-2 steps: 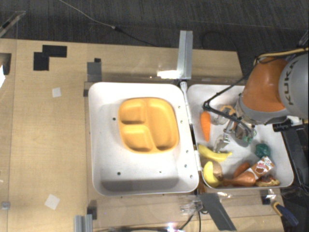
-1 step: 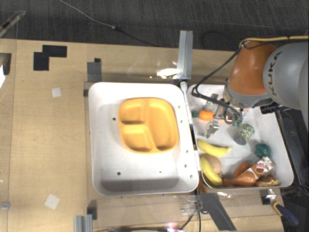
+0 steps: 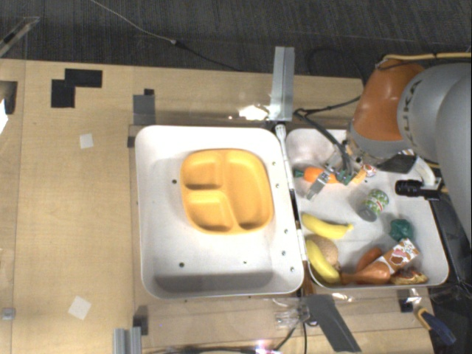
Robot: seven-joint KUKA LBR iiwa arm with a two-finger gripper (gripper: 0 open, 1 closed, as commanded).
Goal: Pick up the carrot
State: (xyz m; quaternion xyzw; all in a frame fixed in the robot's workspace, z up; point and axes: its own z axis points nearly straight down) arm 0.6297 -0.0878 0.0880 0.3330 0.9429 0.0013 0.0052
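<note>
Camera view: bananas (image 3: pixel 325 227) and can (image 3: pixel 374 203) lie near carrot (image 3: pixel 367 257).

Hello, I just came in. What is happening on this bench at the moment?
A grey robot arm with an orange band reaches from the right into the right bin. Its gripper is low in the upper left part of that bin, right beside a small orange piece. The carrot lies near the bin's front edge, apart from the gripper, next to two bananas. The left bin holds a yellow divided plate.
</note>
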